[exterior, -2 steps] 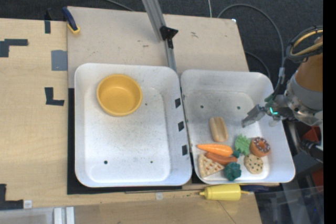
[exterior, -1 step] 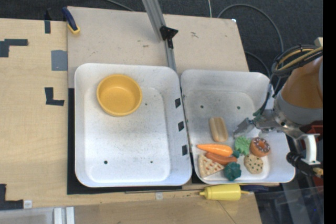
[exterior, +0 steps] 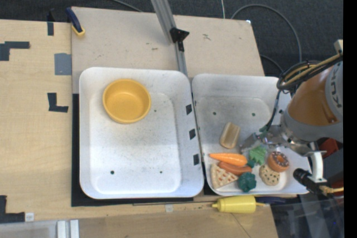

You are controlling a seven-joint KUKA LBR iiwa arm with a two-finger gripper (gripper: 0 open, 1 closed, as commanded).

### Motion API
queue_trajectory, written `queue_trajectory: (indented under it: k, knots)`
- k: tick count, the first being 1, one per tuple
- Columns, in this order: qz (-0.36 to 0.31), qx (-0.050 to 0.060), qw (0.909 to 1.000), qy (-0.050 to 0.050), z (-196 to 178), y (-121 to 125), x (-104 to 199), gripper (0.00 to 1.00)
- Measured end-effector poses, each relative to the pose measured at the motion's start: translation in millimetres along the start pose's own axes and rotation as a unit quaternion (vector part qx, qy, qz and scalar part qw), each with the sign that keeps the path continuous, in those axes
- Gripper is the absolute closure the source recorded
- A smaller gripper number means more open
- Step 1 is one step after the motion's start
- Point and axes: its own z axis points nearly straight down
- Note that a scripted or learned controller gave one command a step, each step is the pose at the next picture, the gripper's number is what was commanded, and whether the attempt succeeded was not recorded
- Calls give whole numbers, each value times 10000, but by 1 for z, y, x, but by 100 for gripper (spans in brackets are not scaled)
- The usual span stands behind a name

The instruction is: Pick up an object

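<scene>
gripper (exterior: 257, 141): low in the right bin (exterior: 234, 92), finger state hidden (cannot tell)
green toy (exterior: 257, 154): just beneath it
nearby: carrot (exterior: 228, 159), donut (exterior: 278, 161), tan block (exterior: 229, 135)
left bin (exterior: 89, 136): yellow bowl (exterior: 126, 100)

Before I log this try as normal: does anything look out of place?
Yes: the yellow mustard bottle lies on its side on the bench, outside the right bin, just past its near rim. The other toys sit inside that bin.

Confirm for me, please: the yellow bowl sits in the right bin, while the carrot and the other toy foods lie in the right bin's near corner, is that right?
Not quite. The camera view shows the yellow bowl in the left bin, not the right one. The carrot and the other toy foods do lie in the right bin's near corner.
</scene>
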Motion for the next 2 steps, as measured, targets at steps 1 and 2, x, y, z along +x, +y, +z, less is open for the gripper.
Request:
queue_trajectory:
  k: [1, 2]
  knots:
    - [-4, 5, 10000, 7, -10, 0, 1, 100]
    - [-8, -15, 10000, 3, -71, 1, 8, 100]
